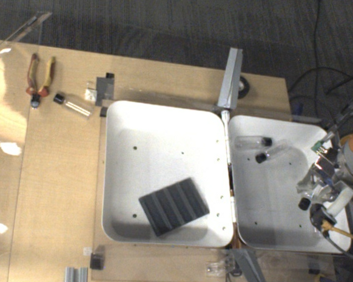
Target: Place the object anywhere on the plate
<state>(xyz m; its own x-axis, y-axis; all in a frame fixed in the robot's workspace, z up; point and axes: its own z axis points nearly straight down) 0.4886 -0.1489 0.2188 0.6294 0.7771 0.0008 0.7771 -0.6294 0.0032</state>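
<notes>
Over the right bin's (pixel 266 235) edge, jaws (pixel 316 192) unclear.

Single fixed camera above the desk (pixel 52 176), looking down at a slant, moderate distance, both white bins (pixel 166 121) in frame, dark carpet beyond far edge, arm entering from right

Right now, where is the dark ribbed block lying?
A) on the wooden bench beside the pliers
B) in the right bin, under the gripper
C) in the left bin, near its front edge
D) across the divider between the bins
C: the dark ribbed block lies tilted on the floor of the left bin, toward its front edge, apart from the gripper over the right bin.
</notes>
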